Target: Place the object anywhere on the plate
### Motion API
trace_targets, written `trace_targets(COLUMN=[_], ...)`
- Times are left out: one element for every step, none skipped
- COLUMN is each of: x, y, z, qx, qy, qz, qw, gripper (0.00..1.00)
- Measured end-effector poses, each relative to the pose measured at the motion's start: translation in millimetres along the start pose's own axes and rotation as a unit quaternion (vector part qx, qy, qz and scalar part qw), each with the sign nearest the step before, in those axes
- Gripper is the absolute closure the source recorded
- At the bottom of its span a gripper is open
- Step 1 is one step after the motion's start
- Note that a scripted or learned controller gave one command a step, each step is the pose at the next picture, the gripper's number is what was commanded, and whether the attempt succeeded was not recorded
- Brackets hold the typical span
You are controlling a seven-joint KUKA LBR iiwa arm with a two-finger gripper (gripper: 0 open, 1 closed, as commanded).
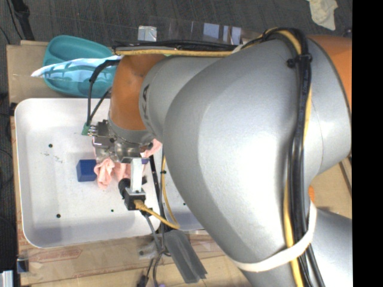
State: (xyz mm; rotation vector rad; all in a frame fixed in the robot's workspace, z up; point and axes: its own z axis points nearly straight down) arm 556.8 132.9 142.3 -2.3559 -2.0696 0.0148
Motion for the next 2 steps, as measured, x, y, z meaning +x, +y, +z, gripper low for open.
trace_targets(x=[-0.4,14.9], y=[25.0,24.0], z=[-12.9,-25.4], qx=[-0.001,-0.002], qy=[0.001,0.000], qz=[0.004,-0.088], qw=[1.0000,0.9961], gripper=[1.00,1.00])
